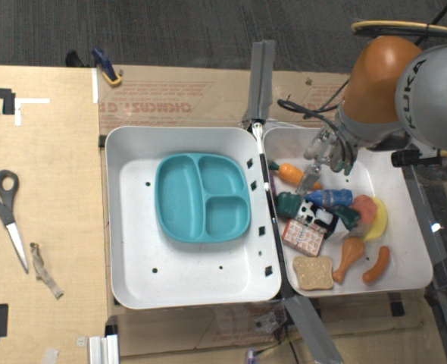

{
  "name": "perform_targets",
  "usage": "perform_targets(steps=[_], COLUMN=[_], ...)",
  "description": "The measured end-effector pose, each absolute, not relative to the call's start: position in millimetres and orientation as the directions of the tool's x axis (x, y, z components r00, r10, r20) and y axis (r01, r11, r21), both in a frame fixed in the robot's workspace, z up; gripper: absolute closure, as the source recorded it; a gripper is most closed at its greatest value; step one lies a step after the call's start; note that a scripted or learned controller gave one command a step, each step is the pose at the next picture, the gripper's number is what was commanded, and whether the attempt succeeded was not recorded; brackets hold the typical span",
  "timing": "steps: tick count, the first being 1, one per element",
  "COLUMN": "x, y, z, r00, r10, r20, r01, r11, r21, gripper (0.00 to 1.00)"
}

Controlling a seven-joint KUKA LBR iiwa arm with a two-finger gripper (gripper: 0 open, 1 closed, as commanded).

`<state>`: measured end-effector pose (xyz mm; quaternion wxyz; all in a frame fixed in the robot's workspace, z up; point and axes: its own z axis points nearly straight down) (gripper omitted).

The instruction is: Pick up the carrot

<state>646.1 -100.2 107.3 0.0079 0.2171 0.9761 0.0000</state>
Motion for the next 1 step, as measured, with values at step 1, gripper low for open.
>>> perform_targets(steps=[1], x=[603.4], y=[-100.3], z=[93.8], r00=[-0.842], r10=[0.540], r20=[-0.005], r01=[0.540], r11=[0.842], r21=[0.002], gripper=[0.00])
